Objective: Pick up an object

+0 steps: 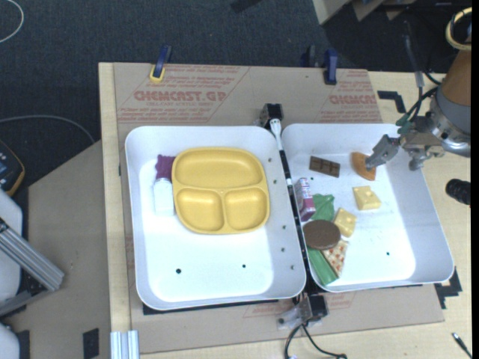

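Hovering gripper point(394, 149) just right of orange piece point(364, 166).

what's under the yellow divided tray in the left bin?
A white bottle with a purple cap pokes out from beneath the left edge of the yellow three-compartment plastic tray. The rest of the bottle, and anything else beneath the tray, is covered.

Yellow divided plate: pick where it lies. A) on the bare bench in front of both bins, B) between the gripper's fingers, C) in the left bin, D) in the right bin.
C: the yellow divided plate rests inside the left bin, beside a small white bottle.
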You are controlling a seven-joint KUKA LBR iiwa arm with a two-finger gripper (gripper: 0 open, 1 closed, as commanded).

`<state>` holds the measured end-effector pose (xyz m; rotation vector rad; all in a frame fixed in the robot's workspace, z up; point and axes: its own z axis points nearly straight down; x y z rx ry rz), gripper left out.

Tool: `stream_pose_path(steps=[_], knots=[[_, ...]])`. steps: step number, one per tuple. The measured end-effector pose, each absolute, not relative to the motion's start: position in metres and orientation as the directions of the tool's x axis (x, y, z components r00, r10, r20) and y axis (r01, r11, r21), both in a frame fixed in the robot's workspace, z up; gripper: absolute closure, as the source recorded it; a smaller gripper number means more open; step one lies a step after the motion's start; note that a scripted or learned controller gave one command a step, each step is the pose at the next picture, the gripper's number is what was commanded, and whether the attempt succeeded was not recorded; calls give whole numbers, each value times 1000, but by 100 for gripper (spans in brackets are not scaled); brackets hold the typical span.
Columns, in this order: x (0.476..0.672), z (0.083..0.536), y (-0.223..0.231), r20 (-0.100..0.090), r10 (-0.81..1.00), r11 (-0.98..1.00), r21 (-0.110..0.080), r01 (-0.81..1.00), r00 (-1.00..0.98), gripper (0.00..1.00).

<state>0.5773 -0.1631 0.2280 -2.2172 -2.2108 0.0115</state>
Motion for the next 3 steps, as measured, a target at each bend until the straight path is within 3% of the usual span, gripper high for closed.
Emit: stream_pose_path(steps=[1, 3], knots=[[580, 235, -163, 0, 1000, 0, 1, 1000, 0, 0], [578, 146, -149, 2, 1000, -1, -5, 1000, 1, 0]])
